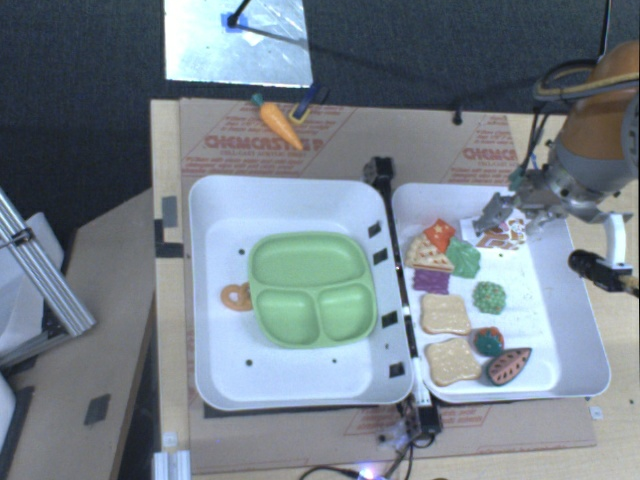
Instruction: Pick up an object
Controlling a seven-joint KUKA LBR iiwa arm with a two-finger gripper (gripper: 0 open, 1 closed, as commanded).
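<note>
Just below and left of the jaws (497,211): a tight cluster of toy food in the right bin (575,298). Red-orange piece (439,235), green piece (463,258), cracker wedge (427,257), purple slab (432,281), all touching. Flat printed card (503,232) directly beneath the tips. Jaw state: cannot tell (too small and blurred). Likely trouble: closing on the flat card and slipping off, or nudging neighbours and catching two at once. Bread slices (445,314) nearer the front, better spaced, probably safer.
</note>
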